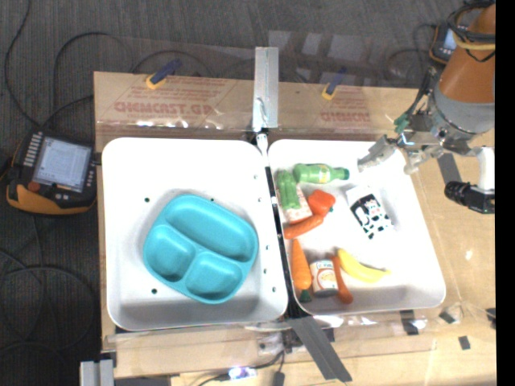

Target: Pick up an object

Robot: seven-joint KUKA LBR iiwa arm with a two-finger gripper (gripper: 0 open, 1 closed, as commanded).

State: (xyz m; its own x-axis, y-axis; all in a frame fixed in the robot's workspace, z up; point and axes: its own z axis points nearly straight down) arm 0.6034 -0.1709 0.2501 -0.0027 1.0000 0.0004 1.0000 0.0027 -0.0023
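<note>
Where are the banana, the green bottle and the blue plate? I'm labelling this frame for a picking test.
banana (360, 268): camera view, middle of its yellow body.
green bottle (316, 172): camera view, middle of its body.
blue plate (201, 246): camera view, ridge where its three compartments meet.

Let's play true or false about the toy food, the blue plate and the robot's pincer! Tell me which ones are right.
1. The blue plate sits in the left bin. True.
2. The banana lies on the blue plate. False: it lies in the right bin, near the front.
3. The green bottle lies on its side at the back of the right bin. True.
4. The pincer holds a carrot. False: it hovers over the right bin's back corner with nothing in it; the carrot lies in the bin.
5. The black-and-white box is in the left bin. False: it is in the right bin.
</note>
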